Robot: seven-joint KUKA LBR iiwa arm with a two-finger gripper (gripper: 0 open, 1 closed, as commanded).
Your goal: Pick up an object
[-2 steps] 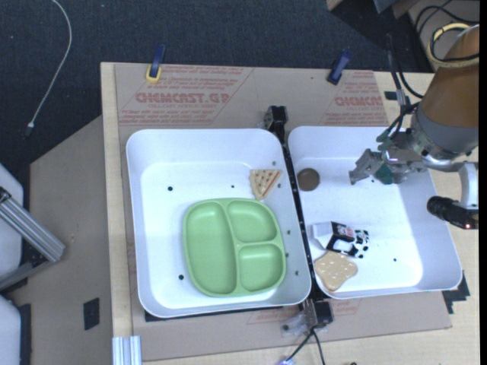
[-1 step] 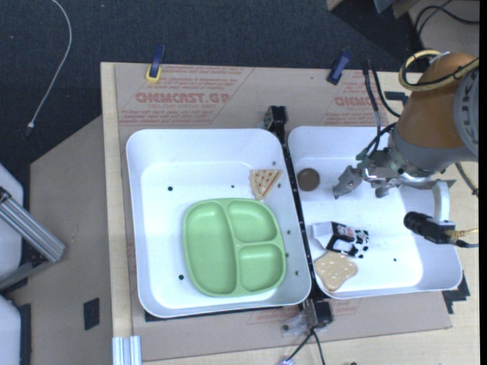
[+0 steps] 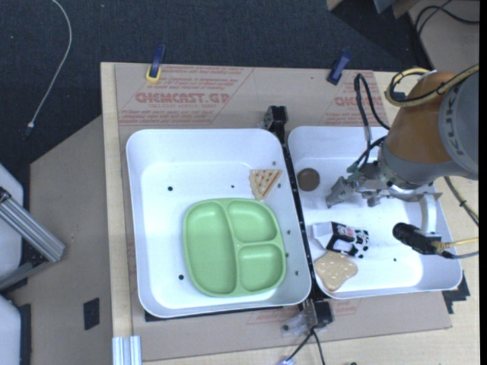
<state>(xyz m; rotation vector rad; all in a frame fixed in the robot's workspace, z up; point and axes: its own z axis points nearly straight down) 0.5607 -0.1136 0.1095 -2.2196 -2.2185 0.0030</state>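
Showing smooth, glossy white plastic in both bins, left [image 3: 144,204] and right [image 3: 396,268]. Looking matt and smooth in the green plate [image 3: 232,245], apparently plastic, moulded into three compartments. Appearing pale, dry and dimpled on the wafer [image 3: 264,181], tan and matt on the bread-like piece [image 3: 335,271], dull brown on the disc [image 3: 308,179]. Lying under the bins as a flat brown board [image 3: 198,97], paper-faced, printed in red. Gleaming as bare metal at the gripper [image 3: 342,192]; looking satin orange and grey on the arm [image 3: 430,128]. Spreading dark and rough as carpet [image 3: 76,59].
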